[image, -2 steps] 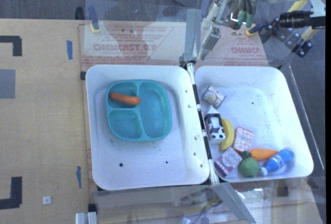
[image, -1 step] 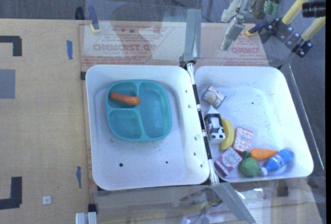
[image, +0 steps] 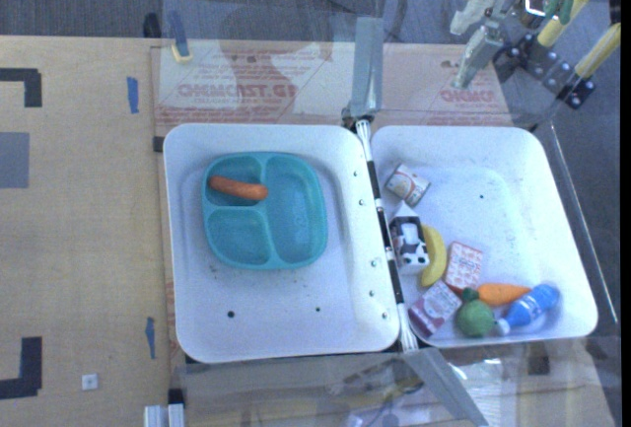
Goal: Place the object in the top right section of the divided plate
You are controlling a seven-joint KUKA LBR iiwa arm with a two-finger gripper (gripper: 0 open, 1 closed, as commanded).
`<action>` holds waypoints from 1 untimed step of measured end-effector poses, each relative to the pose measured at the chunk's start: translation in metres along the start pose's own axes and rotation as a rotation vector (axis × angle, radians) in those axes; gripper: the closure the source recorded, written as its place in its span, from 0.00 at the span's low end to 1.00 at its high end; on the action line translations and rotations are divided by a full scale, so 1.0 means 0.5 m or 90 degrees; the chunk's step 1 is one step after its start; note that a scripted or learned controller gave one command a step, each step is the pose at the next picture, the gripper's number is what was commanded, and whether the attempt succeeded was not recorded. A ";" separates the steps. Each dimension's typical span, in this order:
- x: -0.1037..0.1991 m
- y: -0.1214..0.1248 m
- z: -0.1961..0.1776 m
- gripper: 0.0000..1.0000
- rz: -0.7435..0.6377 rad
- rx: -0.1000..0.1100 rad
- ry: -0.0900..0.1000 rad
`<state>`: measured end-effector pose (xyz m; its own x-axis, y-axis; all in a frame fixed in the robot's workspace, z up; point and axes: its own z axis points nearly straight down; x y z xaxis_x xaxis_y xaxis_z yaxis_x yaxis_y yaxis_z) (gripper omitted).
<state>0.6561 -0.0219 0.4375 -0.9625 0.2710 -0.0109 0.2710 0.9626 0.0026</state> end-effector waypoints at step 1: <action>-0.026 -0.065 0.000 0.00 -0.002 0.000 0.000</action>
<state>0.6597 -0.0567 0.4376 -0.9635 0.2676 -0.0115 0.2676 0.9635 0.0024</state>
